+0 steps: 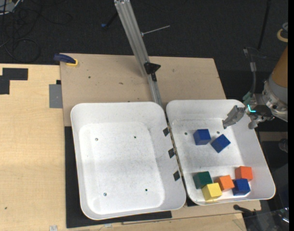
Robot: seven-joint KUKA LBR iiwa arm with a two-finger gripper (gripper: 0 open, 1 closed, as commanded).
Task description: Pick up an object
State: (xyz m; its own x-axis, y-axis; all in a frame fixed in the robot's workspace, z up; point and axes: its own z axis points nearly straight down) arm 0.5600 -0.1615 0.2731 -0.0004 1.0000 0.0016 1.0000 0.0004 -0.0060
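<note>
Approach seems the step in hand: gripper [242, 115] hangs at right of frame over the right bin [185, 110], fingers spread wide, holding nothing. Two blue cubes [202, 136] lie just lower-left; next it must descend over one.

Clearance record: two shallow white bins, open from above.

The shallow white left bin [119, 160] is lying open across its floor. In the shallow white right bin [219, 109], two blue cubes [202, 136] [220, 143] are occupying the middle, nearly touching; green [202, 179], yellow [212, 191], orange [226, 182], red-orange [244, 173] and blue [241, 186] cubes are crowding the near corner. A slanted grey aluminium rail [136, 42] is crossing above the far edge between the bins.
</note>
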